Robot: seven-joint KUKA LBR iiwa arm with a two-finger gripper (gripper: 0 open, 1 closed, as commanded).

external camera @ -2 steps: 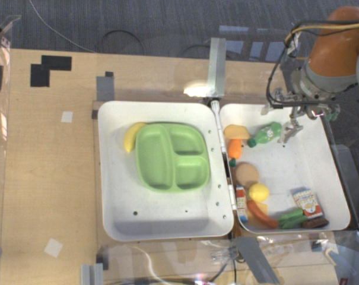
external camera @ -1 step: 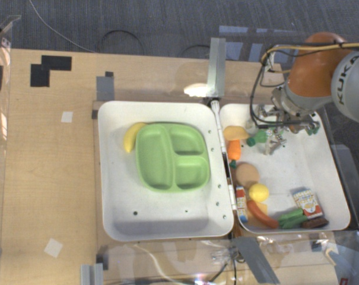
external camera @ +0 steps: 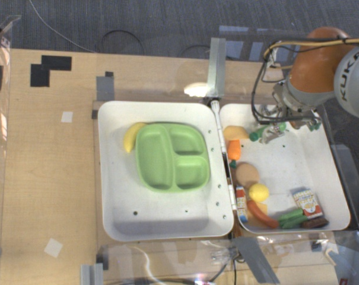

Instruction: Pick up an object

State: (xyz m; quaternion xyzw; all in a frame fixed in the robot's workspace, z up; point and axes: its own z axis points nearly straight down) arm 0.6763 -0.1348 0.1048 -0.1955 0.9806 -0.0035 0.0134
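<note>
banana (external camera: 130, 136) half under green tray (external camera: 170, 157), arm (external camera: 339, 70) cropped at right

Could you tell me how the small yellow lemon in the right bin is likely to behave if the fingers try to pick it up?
The lemon looks rounded and smooth, so it would probably roll or squirt sideways under a poorly centred pinch. It sits close against the brown potato-like piece and near the orange sausage-shaped piece, so those may get nudged. It looks like toy food, so probably light and stiff.

Green divided plate (external camera: 170, 157), yellow banana (external camera: 130, 136), white bins (external camera: 117, 206), yellow lemon (external camera: 259, 193), orange carrot (external camera: 234, 149)
</note>
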